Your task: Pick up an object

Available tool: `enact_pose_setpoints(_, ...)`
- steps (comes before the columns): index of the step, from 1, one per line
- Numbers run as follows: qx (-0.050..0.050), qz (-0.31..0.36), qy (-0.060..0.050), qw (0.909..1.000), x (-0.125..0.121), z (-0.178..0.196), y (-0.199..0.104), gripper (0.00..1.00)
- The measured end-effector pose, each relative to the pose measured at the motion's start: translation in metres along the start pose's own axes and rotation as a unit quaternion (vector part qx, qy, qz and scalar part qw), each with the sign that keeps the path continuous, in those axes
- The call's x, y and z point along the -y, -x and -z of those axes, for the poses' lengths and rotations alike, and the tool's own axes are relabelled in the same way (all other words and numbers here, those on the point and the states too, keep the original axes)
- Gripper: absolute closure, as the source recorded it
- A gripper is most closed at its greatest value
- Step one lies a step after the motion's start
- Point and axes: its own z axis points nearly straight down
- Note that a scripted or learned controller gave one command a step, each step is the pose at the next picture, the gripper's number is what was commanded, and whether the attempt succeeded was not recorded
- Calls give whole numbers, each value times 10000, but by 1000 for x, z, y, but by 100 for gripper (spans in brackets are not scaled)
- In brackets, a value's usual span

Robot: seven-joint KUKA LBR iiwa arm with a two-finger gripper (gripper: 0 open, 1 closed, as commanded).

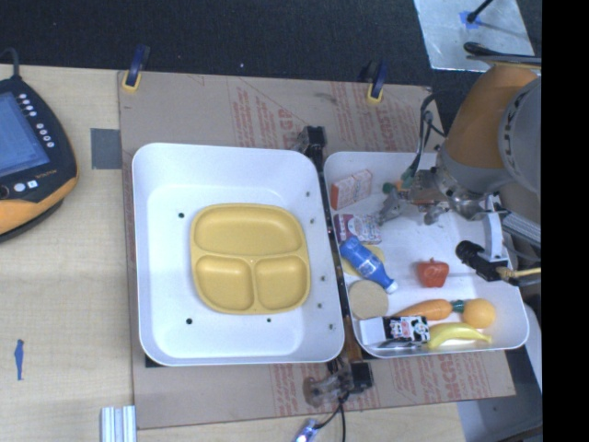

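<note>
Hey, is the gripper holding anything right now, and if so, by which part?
Nothing is held. The gripper hangs over the right bin, near the small carton, with nothing between its fingers.

1. Light wooden bench (64, 293) across the frame, ending at dark floor along the top.
2. Lying flat on it, a brown cardboard sheet (230, 99) with faded red print, filling the centre and held at its upper edge by two clamps: one upper left (135, 66), one upper centre-right (375, 79).
3. Resting on the cardboard side by side, two shallow white bins: a larger left bin (147, 247) and a right bin (515, 330), touching along the middle.
4. At the far left edge, directly on the wood, a black-and-orange handheld pendant (23, 159) with a screen.
5. Just left of the cardboard, a grey tape square (106, 148).
6. Lower left, a small blue mark (18, 358).
</note>
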Motion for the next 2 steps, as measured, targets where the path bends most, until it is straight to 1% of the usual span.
enact_pose_setpoints(1,-14,-13,19,10000,64,-10,-23,0)
enact_pose_setpoints(2,-22,-14,16,10000,4,-10,9,0)
